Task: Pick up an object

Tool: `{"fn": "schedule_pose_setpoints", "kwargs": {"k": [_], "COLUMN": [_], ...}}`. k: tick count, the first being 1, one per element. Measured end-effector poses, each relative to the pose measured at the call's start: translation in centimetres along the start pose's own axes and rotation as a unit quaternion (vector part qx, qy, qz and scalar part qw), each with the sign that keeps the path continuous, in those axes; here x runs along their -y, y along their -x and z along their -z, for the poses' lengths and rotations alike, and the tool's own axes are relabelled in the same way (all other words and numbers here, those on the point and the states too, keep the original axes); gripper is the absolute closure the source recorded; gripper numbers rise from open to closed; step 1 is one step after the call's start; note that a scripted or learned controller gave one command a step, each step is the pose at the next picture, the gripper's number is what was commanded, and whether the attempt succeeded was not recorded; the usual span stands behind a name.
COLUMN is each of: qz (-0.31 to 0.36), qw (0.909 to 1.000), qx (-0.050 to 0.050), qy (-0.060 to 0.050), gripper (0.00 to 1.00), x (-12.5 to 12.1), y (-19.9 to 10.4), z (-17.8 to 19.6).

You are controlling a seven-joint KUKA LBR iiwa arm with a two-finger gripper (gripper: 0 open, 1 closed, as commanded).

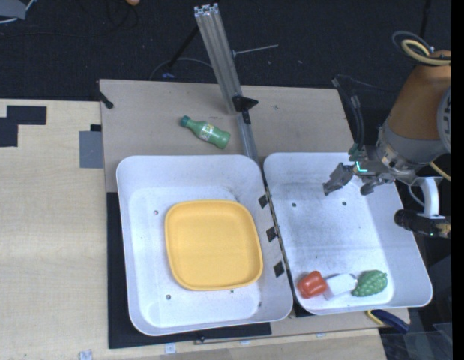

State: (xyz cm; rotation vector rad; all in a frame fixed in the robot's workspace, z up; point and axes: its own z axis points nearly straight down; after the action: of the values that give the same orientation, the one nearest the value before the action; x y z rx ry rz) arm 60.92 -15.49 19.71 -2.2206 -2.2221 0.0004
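My gripper (351,184) hangs over the far part of the right bin (344,223), its two fingers spread apart with nothing between them. Along the right bin's near edge lie a red pepper-like toy (312,283), a small white block (340,285) and a green bunch of grapes (369,282), touching in a row. They sit well below and nearer than the gripper. A yellow square plate (214,244) lies flat in the left bin (142,201).
A green bottle (205,132) lies on its side on the bench behind the left bin. A metal rail (226,55) slants up from between the bins. Black clips mark the seam between bins. Cables sit at the far right.
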Motion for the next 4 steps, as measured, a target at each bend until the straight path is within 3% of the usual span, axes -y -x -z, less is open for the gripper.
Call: {"fn": "schedule_pose_setpoints", "kwargs": {"k": [1, 3, 4], "qz": [0.000, 0.000, 0.000], "qw": [1.0000, 1.0000, 1.0000], "qx": [0.000, -0.001, 0.000], "qy": [0.000, -0.003, 0.000], "gripper": [0.00, 0.00, 0.00], "x": [0.0, -0.3, -0.3], "y": [0.0, 0.0, 0.0], "z": [0.0, -10.4, -10.6]}}
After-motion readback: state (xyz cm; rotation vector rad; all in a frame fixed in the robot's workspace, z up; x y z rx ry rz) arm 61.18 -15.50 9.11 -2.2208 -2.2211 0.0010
